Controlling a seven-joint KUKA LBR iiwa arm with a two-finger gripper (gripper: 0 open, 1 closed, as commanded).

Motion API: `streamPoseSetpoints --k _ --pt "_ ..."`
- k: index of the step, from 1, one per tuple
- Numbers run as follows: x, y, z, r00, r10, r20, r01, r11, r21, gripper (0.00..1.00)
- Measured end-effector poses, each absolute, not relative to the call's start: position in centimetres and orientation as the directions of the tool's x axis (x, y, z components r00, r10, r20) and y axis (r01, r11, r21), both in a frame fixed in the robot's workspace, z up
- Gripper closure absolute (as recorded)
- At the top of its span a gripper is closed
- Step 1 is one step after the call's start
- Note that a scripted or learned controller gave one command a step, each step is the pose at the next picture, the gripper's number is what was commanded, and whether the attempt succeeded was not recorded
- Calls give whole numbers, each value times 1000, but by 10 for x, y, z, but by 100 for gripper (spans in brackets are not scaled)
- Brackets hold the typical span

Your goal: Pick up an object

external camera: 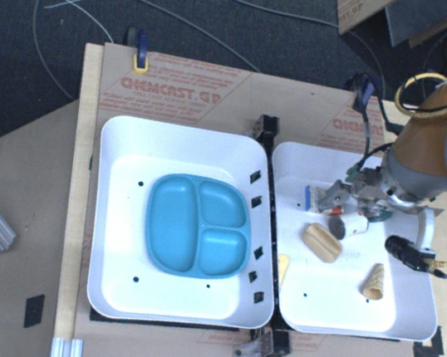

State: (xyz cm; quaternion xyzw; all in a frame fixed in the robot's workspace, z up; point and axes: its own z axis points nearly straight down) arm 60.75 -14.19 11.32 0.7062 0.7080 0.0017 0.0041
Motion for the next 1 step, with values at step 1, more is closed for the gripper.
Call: streamPoseSetpoints --k 1 --pt "610 -143 130 -1 1000 -5 1000 1 19 100"
